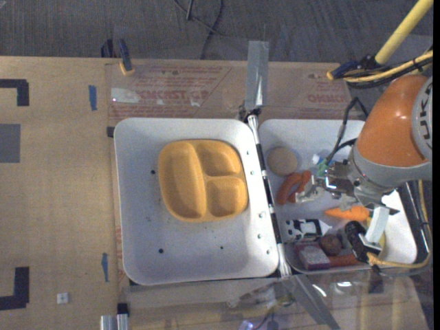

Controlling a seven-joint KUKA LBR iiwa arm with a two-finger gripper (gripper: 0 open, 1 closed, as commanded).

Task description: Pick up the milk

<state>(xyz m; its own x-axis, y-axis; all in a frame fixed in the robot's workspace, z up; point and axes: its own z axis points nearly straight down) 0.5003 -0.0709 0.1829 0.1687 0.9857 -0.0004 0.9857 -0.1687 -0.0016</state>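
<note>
One milk [303,228] (cow-patterned), one tray [203,179]

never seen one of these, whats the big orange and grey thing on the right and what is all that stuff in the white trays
That is a robot arm, grey with an orange band, reaching in from the right. The single camera is fixed above the bench and looks down at a slant. At the arm's end is its pincer, a two-finger grabber; I cannot tell from here whether it holds anything. On the bench sit two shallow white bins. The left bin holds a yellow plate split into three sections. The right bin holds play food: a round tan piece, an orange-red piece, an orange carrot-like piece and a small black-and-white spotted carton, probably the milk it should pick up.
</note>
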